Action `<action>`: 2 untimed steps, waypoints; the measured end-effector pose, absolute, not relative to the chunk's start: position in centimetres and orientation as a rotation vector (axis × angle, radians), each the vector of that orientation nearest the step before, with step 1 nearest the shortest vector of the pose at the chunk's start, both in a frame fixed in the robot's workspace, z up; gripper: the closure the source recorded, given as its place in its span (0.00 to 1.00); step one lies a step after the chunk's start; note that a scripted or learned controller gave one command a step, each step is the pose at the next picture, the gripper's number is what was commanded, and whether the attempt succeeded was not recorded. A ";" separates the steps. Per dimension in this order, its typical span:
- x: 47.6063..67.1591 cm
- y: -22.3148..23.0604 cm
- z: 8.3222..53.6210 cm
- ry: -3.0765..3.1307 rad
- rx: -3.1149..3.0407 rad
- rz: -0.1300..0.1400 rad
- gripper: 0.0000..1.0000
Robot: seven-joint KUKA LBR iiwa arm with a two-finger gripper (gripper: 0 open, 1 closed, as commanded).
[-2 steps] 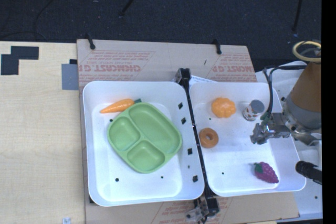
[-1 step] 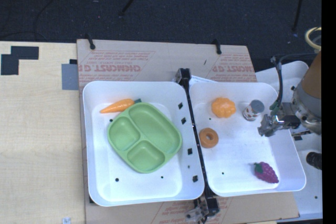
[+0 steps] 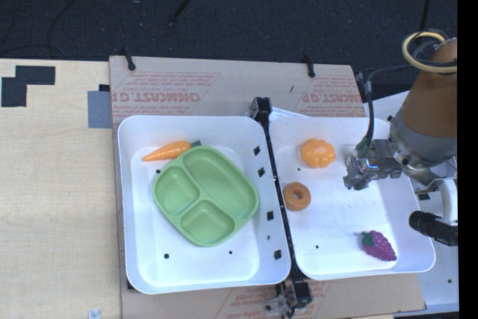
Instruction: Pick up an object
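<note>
From above, two white bins sit side by side on the bench. The left bin (image 3: pixel 142 250) holds two things: one green divided tray (image 3: pixel 205 194) with three compartments, and one orange carrot (image 3: pixel 168 151) lying just beside the tray's upper left edge. The right bin (image 3: pixel 336 258) holds three things: one orange fruit (image 3: pixel 318 153) near the top, one brown doughnut (image 3: pixel 297 196) close to the divider, and one purple bunch of grapes (image 3: pixel 379 245) near the lower right corner. The three lie well apart from each other. The gripper (image 3: pixel 360 174) hangs over the right bin, to the right of the orange fruit; whether it is spread or pressed together cannot be told, and nothing shows in it.
</note>
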State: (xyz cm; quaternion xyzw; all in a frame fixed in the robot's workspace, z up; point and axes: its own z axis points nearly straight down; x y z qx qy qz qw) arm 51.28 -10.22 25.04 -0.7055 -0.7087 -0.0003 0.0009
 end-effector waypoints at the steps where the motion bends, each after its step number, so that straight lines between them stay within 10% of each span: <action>1: 52.0 -5.3 25.5 -2.225 -2.214 0.000 1.00; 2: 52.9 -0.6 23.9 -2.221 -2.214 0.005 1.00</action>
